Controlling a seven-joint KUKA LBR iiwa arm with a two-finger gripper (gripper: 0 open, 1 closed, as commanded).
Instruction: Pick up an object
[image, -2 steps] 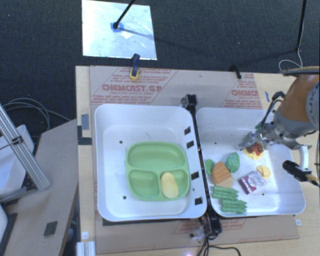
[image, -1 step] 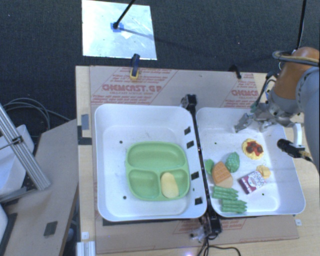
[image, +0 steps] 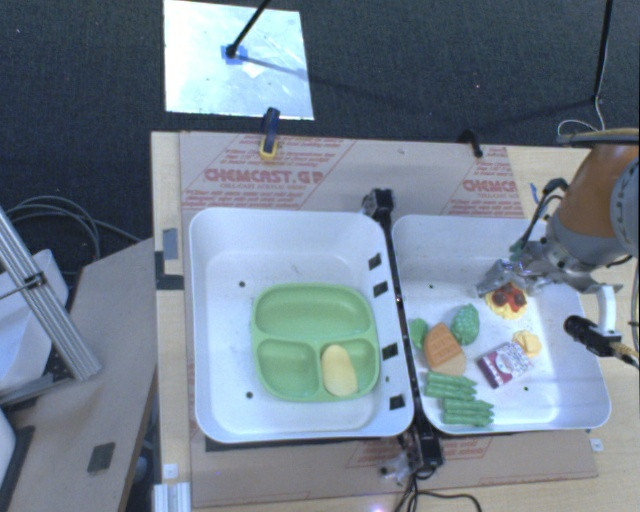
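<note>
My gripper (image: 512, 278) hangs low over the right bin (image: 440, 240), near its right wall. Directly beneath it, at its tip, lies a small yellow and red toy food (image: 508, 301), partly covered by the gripper. Whether the gripper is touching the toy cannot be told. Other pieces lie in the same bin: a green leafy piece (image: 465, 323), a small green piece (image: 418, 332), an orange and tan piece (image: 443, 349), several green bean pods (image: 458, 398), a red and white packet (image: 503, 364) and a small yellow piece (image: 527, 344).
The left bin (image: 290, 235) holds a green divided plate (image: 300, 300) with a yellow oval piece (image: 340, 370) in its lower right compartment. A black divider (image: 392, 300) runs between the bins. The arm's grey and orange wrist (image: 600, 205) stands over the right bin's far right corner.
</note>
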